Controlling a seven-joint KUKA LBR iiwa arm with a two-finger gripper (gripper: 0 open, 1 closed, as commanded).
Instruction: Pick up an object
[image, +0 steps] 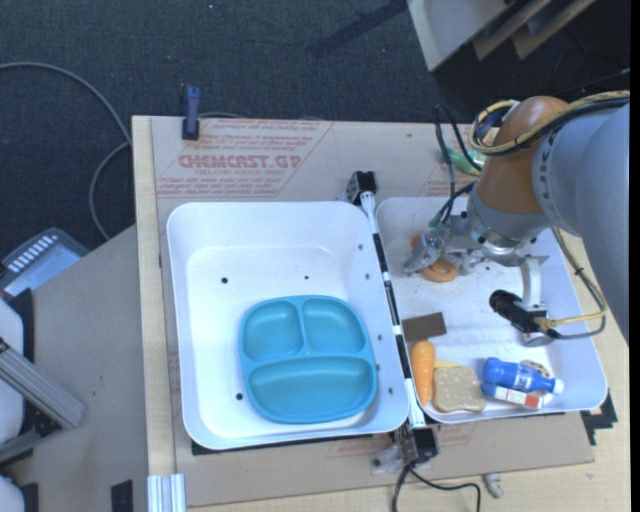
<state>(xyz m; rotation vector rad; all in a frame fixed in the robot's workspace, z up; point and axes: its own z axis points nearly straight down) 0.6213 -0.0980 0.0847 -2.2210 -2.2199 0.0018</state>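
— Nearest the lens in the right bin I've got a slice of bread, a carrot touching it, and a blue-and-white bottle. What's in the other?

— Just a blue divided plate in the left bin. Where's your gripper?

— My gripper is low at the right bin's far end, right over a small orange thing, a bun perhaps; it's too blurred to name.

— Jaws?

— I cannot tell if they're apart or together; the wrist hides them.

— So which step?

— I'd judge I'm at the grasp itself. Next calls for a firm close around that orange piece, then a straight lift.
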